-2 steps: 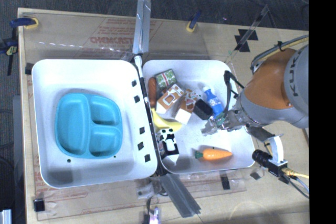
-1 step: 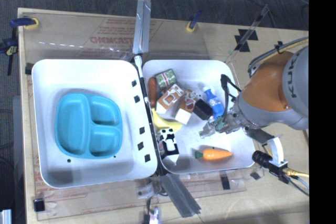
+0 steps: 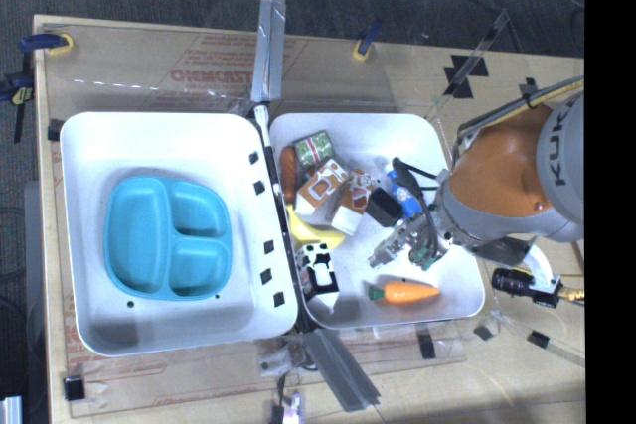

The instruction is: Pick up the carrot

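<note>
Two white bins (image 3: 70,213) sit on our wooden bench. We see the gripper (image 3: 397,248) low in the right bin, just above the carrot (image 3: 405,292) (its fingers blur together, so we cannot tell their spread). Its arm (image 3: 502,179) reaches in from the right, partly cut off. Beyond, a blue tray (image 3: 169,235) fills the left bin.

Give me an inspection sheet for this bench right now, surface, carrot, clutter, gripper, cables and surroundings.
Surface: wooden bench bearing two white bins.
Job's things: carrot lying in the right bin, near its front edge.
Clutter: small boxes, a banana; blue tray in the left bin.
Gripper: gripper just above the carrot, not holding it.
Cables: black cables at the wrist.
Surroundings: dark floor, blue clamps.
</note>
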You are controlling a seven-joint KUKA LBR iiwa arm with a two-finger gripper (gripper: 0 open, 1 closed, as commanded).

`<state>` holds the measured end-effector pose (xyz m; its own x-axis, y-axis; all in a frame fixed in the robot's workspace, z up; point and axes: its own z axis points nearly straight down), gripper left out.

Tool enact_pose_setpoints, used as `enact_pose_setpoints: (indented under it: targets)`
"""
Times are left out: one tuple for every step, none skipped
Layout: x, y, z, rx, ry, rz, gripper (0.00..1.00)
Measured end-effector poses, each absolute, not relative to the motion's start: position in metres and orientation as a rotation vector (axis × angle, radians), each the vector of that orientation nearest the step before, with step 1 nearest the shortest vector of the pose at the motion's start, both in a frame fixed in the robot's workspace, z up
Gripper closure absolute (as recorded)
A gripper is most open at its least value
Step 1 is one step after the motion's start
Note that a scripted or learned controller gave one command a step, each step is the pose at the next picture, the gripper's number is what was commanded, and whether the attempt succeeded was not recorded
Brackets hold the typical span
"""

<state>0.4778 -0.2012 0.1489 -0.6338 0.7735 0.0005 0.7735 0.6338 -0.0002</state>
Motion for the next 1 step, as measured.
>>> enact_pose_setpoints:
  targets:
    - [0.4773,-0.2093,0.1578,-1.279,-2.87,0.001,0.0]
